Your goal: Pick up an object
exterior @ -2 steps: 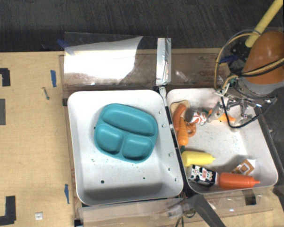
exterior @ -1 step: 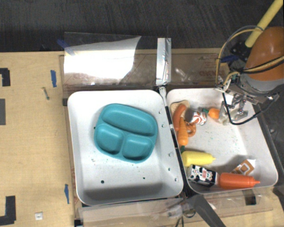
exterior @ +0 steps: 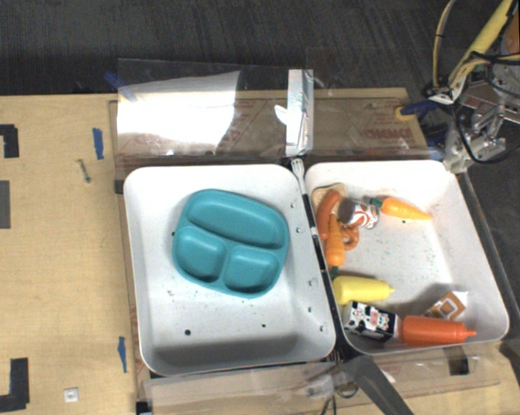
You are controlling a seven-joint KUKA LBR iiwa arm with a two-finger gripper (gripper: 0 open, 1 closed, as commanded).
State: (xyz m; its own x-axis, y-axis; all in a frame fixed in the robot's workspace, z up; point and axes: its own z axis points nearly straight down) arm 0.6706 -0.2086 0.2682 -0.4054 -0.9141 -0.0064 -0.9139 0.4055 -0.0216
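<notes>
The claw [exterior: 482,131] hangs beyond the far right corner of the right bin [exterior: 434,255], clear of everything in it, and I cannot tell how open it is. In that bin lie a toy carrot [exterior: 402,208], a yellow bottle [exterior: 362,288] and an orange bottle [exterior: 433,329]. A teal divided plate [exterior: 230,241] sits in the left bin [exterior: 161,310].
</notes>
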